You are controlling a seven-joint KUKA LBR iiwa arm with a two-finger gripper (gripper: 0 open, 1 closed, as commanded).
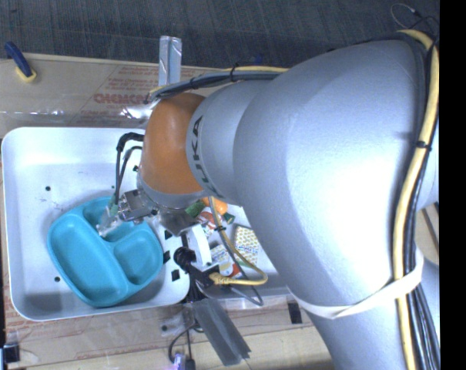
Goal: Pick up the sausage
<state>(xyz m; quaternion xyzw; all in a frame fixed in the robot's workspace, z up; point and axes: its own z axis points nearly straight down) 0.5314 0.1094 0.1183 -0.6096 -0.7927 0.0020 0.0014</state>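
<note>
The arm (310, 176) leans over the left bin (32, 153), its gripper (129, 206) just above the blue tray (102, 260). I can't make out a sausage, so its direction is unclear. I cannot tell how the gripper stands.

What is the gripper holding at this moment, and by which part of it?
It cannot be told. The gripper is low over the blue tray in the left bin, and the arm hides it.

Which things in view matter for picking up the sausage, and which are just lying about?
Job in hand:
- grey arm's two-finger gripper, low over the dish
- shallow white left bin it reaches into

Lying about:
- turquoise two-compartment plastic dish in that bin
- small orange item, partly hidden by the arm
- patterned flat packet beside it
</note>
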